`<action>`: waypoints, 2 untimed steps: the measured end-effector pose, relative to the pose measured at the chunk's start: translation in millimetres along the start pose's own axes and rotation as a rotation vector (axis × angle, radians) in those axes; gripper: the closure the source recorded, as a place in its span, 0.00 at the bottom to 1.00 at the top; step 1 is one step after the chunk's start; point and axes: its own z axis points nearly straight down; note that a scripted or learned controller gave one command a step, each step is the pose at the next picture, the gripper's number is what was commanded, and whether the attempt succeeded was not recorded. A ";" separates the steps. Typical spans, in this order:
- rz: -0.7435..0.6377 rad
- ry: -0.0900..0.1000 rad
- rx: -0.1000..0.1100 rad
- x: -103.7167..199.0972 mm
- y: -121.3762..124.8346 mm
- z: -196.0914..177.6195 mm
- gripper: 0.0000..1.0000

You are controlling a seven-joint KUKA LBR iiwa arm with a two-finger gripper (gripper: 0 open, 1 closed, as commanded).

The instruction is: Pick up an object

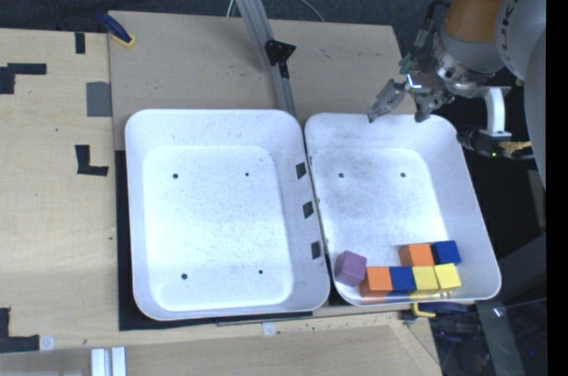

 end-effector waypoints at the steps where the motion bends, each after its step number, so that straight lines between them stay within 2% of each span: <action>1: -0.001 0.000 -0.001 8.9 20.2 87.8 0.00; 2: 0.003 -0.007 0.002 38.4 20.9 117.5 0.00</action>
